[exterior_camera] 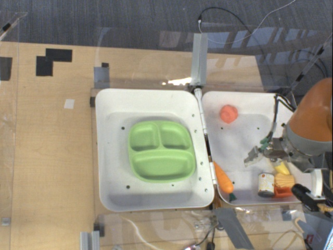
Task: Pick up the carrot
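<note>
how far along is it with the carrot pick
Nothing looks done yet: the carrot lies against the right bin's left wall, near its front corner. In hand: the gripper hangs over the bin floor, apart from the carrot. Left: reaching it, gripping and lifting.

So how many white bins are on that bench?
2. The left bin holds a green divided plate; the right bin holds the carrot by its near-left wall, plus other food items.
</note>
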Controlling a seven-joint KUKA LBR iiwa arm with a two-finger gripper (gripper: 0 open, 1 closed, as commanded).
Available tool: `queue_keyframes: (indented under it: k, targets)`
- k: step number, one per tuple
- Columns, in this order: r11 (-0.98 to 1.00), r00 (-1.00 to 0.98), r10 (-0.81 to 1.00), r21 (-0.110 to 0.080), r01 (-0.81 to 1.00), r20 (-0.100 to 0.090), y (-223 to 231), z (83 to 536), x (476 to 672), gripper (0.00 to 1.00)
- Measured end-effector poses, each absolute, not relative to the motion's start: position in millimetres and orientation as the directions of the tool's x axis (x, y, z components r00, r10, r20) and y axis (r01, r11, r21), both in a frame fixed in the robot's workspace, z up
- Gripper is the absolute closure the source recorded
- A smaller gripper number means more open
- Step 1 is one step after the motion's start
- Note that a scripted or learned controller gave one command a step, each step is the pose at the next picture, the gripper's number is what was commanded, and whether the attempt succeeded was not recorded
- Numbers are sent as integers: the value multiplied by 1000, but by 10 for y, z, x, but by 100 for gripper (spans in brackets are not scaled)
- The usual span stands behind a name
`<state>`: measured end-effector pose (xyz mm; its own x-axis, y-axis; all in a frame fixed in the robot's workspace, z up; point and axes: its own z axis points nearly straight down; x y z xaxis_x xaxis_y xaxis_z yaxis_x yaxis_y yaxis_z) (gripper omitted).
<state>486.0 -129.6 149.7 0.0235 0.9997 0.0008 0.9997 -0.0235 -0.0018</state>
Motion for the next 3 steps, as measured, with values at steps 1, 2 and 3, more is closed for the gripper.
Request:
queue_keyframes:
  k: [1,2,3]
  targets:
    - [149,-149,989,3,989,0,-373,1843,4871,0]
    - [270,-270,963,5,963,-2,-880,956,5013,0]
    - [341,-341,940,28,940,-16,-893,934,4960,0]
